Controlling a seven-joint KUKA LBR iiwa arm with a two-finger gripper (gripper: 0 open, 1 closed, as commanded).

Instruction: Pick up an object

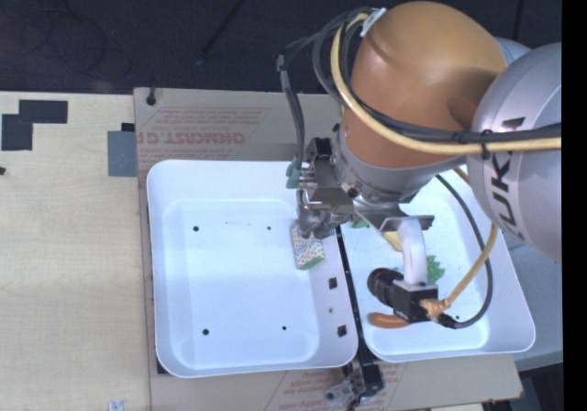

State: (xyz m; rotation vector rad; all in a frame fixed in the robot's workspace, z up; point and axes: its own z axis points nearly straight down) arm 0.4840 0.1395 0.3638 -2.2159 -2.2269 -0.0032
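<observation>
The claw (310,226) is shown clamped on a small packet (309,251), patterned in green and white. The packet is gripped by its upper edge and hangs tilted just below the claw's tips. Directly beneath the claw and spreading away to its left is a shallow white bin (174,290), and the packet is held over that bin's near-right part, close to the wall shared with the second bin (514,331). To the right of the claw and lower in the view, an orange item (387,319) is seen lying in the second bin, with a small green item (434,266) nearby. Both bins are set on a cardboard sheet (211,129), and a pale wooden worktop (64,262) lies well to the claw's left.
</observation>
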